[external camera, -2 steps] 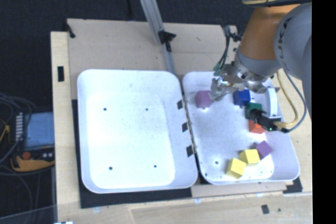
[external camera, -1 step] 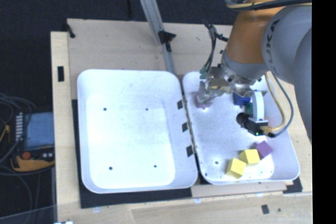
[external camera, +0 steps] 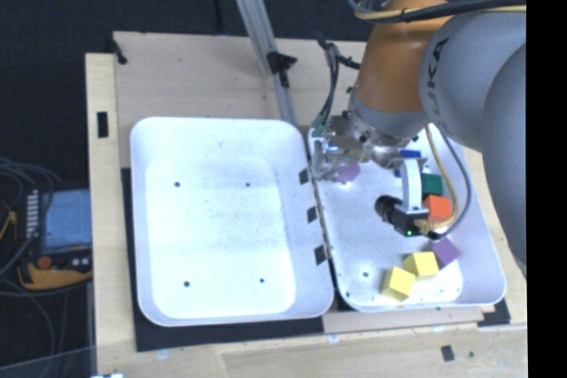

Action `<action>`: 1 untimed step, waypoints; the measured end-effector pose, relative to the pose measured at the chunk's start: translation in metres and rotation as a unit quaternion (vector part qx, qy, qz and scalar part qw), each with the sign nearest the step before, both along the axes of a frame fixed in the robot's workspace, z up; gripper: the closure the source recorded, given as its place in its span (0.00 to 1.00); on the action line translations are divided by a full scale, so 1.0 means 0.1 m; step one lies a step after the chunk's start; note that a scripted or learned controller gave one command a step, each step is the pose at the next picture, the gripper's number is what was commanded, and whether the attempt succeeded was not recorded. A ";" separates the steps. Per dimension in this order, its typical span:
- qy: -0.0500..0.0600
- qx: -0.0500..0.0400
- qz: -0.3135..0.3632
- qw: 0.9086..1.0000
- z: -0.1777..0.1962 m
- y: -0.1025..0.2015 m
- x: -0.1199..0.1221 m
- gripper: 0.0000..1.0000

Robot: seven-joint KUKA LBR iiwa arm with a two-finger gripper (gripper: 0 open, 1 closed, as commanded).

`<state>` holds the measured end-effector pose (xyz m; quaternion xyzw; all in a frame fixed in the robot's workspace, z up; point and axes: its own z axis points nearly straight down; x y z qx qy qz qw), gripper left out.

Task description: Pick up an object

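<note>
Gripper (external camera: 334, 157): low over the far left corner of the right bin (external camera: 365, 230), by the wall shared with the left bin (external camera: 221, 212); how far open it is cannot be told, and no grasp is visible. Pale pink piece (external camera: 348, 173): small, rounded, on the bin floor just beside the gripper tip, on its near right side. Right bin, other contents: green block (external camera: 432, 184) and orange block (external camera: 440, 208) at the right wall, touching; purple block (external camera: 446, 250); two yellow cubes (external camera: 423, 264) (external camera: 399, 282) at the near edge. Both bins: shallow, white, smooth, round-cornered; the left one's floor bears four dark dots.
</note>
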<state>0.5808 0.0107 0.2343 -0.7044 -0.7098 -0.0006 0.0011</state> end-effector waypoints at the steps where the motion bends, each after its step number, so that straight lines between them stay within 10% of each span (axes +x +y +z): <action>1: -0.001 0.000 0.000 1.000 0.11 0.54 -0.07 1.00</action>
